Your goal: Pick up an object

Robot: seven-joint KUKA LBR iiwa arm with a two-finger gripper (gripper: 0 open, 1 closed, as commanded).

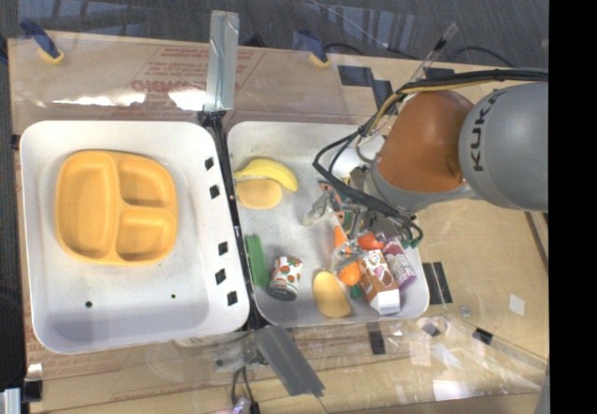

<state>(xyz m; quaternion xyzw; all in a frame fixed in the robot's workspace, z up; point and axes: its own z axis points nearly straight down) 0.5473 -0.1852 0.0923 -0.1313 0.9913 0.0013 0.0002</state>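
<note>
The right bin holds a yellow banana over a tan round piece, a green stick, a small printed can, a yellow lemon-like fruit, an orange carrot, and a cluster of small cartons and bottles. My gripper hangs low over the middle right of this bin, just above the carrot and the cluster. The arm's orange band and grey wrist cover the bin's right side.
The left bin carries a yellow divided tray. A raised divider with black marks separates the two bins. Cables loop around the wrist. Cardboard and tape lie beyond the bins.
</note>
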